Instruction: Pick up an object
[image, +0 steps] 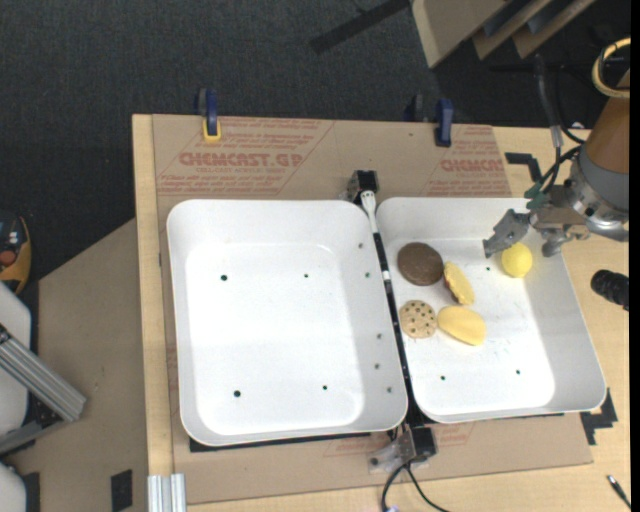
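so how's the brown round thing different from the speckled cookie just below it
The brown disc is dark, plain chocolate brown; the speckled cookie is pale tan with dark spots. The brown disc looks somewhat larger than the cookie. The disc sits farther up the right bin, the cookie nearer the camera beside the yellow potato-shaped piece. Both are round, lie flat and rest near the bin's left wall.

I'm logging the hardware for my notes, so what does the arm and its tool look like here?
The arm is grey with an orange band above the wrist, and black cables run beside it. Its tool is grey metal with two dark angular fingers.
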